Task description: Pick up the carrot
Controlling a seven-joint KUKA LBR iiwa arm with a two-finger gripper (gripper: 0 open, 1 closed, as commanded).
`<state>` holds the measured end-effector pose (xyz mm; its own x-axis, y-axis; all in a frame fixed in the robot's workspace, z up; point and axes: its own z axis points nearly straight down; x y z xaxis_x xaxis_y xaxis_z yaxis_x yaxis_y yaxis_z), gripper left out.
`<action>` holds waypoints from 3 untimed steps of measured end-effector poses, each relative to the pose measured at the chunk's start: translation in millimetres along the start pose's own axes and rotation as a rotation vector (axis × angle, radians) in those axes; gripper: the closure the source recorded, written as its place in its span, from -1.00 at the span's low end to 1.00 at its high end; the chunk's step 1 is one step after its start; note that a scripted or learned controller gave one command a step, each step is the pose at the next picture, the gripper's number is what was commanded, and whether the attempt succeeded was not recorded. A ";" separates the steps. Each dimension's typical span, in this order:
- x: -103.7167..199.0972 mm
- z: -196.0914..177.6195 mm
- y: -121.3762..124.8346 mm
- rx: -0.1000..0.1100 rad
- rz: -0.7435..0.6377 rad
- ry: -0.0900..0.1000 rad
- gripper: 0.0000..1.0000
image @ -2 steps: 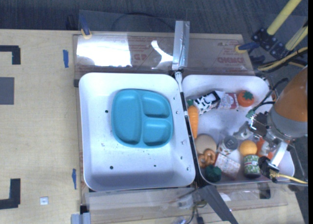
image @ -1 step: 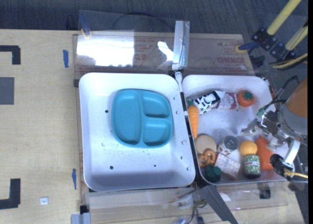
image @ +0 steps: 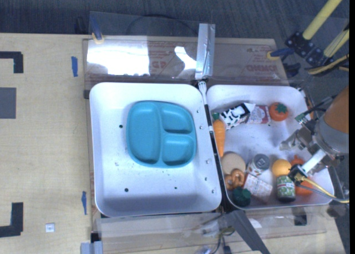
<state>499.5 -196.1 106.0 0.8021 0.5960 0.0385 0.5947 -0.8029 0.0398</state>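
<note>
Arm (image: 337,128) cut off by right edge; it covers the right wall of the right bin (image: 260,93); carrot (image: 219,136) top end meets a black-and-white patterned pack (image: 237,113), under or beside it cannot tell; orange item (image: 304,188) in near right corner half hidden by small bottle (image: 285,187), kind unclear; labels on bottle and can (image: 260,163) too small to read; printed cardboard (image: 166,53) behind bins washed out by glare.

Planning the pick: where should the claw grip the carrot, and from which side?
Grip mid-body, coming straight down. The carrot lies flat, lengthwise against the left wall of the right bin, so probably close across its width, though the wall leaves little room on that side.
</note>
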 end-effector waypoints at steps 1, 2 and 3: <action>-29.1 -98.6 14.5 0.043 -0.129 -0.037 -1.00; -22.7 -170.8 13.1 0.043 -0.101 -0.038 -1.00; -13.9 -23.7 -18.0 0.057 -0.253 -0.039 -1.00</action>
<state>476.4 -189.6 128.4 0.6282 0.7781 -0.0040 0.7780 -0.6282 -0.0134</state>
